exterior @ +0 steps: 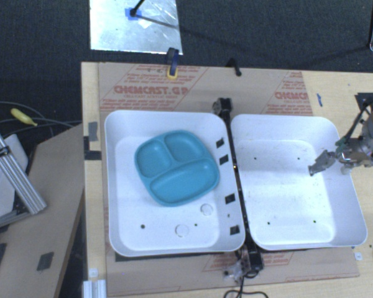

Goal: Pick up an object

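A blue divided plate (176, 167) lies flat in the left bin (121, 166), a little above its middle. My gripper (331, 165) hangs over the right edge of the right bin (286, 228), far from the plate. It is open, with nothing between its fingers. One fingertip (316, 166) points left and down toward the bin floor.
Two small pale round marks (206, 209) (182, 230) sit on the left bin's floor below the plate. A black divider with clips (230, 172) runs between the bins. Cardboard (155, 85) lies under both bins, and a yellow-handled clamp (172, 64) stands at its back edge.
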{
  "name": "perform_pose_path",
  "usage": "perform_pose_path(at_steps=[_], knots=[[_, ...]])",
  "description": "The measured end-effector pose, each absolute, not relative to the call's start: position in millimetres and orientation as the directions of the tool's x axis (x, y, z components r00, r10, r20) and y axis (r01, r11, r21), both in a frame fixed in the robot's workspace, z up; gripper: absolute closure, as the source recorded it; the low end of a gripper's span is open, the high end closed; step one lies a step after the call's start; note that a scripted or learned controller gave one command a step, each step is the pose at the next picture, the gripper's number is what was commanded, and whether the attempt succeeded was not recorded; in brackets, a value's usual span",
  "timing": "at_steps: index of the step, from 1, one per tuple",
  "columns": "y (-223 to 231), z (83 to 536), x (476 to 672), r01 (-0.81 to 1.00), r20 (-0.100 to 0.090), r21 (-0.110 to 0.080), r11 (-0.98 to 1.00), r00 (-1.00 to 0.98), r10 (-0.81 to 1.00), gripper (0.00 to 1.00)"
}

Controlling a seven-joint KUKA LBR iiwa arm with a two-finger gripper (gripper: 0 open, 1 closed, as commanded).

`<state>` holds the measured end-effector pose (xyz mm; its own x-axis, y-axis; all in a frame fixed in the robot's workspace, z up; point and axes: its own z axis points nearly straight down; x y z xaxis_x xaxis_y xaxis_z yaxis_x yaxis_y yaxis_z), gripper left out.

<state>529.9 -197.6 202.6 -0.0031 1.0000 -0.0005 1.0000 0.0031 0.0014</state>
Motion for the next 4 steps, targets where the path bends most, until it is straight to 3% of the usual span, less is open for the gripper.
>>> perform_pose_path(at_steps=[1,2,3,4], knots=[[-99,170,528.8,1.000,0.005,-0.001,0.013,-0.013,1.000,0.00],[-18,186,574.7,1.000,0.004,0.006,0.014,-0.014,1.000,0.00],[58,336,524.3,1.000,0.007,0.017,0.012,-0.012,1.000,0.00],[53,339,524.1,1.000,0.001,0.006,0.009,-0.009,1.000,1.00]])
